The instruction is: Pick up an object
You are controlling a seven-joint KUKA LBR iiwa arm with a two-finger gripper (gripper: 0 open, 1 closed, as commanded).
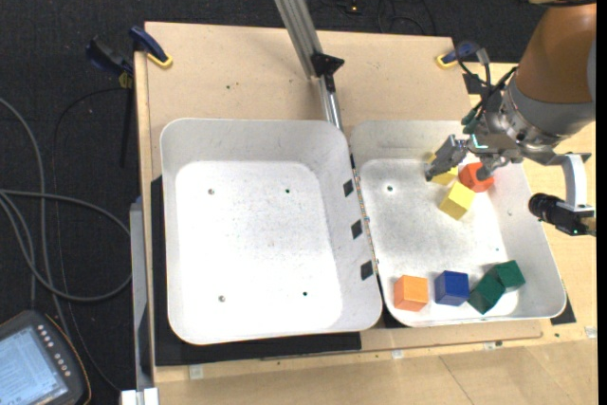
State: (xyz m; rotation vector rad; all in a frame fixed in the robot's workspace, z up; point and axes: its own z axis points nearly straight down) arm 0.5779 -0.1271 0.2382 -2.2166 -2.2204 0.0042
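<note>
My gripper [462, 168] hangs low over the back of the right bin [417, 237], reaching in from the right. Its fingers stand open and spread. A red block [472, 176] lies between them, close to the right finger; I see no grip on it. A yellow block [456, 202] rests tilted just in front of the gripper. Along the bin's front edge sit an orange cube [411, 291], a blue cube [452, 287] and two green blocks [497, 285] touching each other.
The left bin [251, 232] lies beside the right one, their rims meeting at black clips [358, 228]. A grey metal pole [294, 5] slants in from the back toward the bins' junction. Clamps [152, 47] grip the bench's back corners.
</note>
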